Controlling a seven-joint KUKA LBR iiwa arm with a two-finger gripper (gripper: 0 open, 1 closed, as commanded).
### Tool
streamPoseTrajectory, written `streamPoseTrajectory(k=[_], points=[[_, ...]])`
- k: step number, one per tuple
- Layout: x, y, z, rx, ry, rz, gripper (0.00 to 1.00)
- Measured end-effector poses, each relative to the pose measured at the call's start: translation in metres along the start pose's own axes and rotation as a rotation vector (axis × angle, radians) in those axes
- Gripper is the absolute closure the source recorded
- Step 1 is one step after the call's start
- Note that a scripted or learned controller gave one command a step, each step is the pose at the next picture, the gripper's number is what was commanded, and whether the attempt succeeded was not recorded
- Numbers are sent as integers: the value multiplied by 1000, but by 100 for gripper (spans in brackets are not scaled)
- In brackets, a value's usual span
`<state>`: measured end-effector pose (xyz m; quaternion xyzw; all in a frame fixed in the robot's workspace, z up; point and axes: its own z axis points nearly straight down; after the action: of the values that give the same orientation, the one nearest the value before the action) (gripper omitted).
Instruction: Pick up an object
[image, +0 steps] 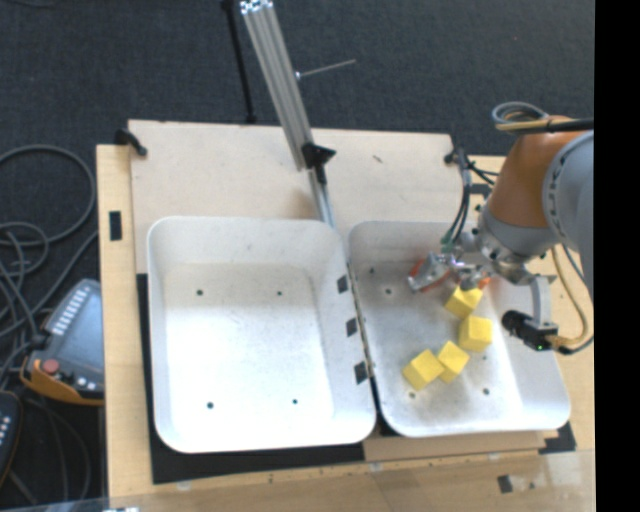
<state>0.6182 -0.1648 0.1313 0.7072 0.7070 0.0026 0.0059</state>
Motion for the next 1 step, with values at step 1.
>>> streamPoseTrajectory(k=[1], points=[[8, 4, -21, 8, 4, -3, 0]])
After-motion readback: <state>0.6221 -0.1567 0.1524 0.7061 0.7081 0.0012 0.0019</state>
